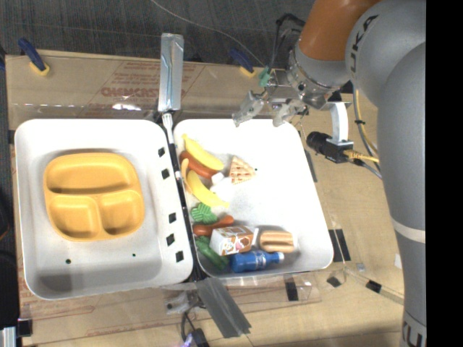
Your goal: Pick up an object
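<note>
My gripper hangs over the far edge of the right bin, its two fingers spread open with nothing between them. Below it and toward the bin's left side lie toy foods: two bananas, a waffle-like wedge, a green leafy piece, a red sausage, a small carton, a hot dog bun and a blue bottle. The gripper is well above these, touching none.
The left bin holds a yellow divided tray. A metal divider post stands between the bins at the back. The grey arm fills the right side, with cables beside the right bin.
</note>
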You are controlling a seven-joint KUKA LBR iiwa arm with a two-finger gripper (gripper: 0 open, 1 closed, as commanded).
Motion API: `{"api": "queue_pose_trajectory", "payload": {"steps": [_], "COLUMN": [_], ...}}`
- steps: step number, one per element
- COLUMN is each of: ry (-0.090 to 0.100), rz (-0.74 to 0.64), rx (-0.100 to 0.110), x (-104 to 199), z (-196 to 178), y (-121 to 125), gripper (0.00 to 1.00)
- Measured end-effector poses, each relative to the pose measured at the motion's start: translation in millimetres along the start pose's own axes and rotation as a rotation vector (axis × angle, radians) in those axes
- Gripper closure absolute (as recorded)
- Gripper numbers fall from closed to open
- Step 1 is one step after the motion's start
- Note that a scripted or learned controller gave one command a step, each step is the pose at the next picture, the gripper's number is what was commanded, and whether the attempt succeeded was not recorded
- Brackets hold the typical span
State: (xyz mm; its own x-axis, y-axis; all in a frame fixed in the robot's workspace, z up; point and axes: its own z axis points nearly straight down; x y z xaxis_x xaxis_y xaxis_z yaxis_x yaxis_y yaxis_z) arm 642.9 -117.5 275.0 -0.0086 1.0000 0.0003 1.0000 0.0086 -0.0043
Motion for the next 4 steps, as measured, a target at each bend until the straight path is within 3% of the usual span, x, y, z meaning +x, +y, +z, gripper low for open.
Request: {"api": "queue_pose_trajectory", "payload": {"steps": [1, 2, 3, 4], "ry": [0.001, -0.002, 0.001, 0.001], "rz": [0.092, 0.193, 0.237, 0.330], "rx": [0.010, -0.021, -0.011, 0.005], "x": [-10.2, 1.8, 0.9, 7.9], "z": [142.1, 173.2, 77.3, 165.3], "y": [-53.5, -19.7, -27.0, -23.8], "gripper": [0.00, 0.00, 0.00, 0.00]}}
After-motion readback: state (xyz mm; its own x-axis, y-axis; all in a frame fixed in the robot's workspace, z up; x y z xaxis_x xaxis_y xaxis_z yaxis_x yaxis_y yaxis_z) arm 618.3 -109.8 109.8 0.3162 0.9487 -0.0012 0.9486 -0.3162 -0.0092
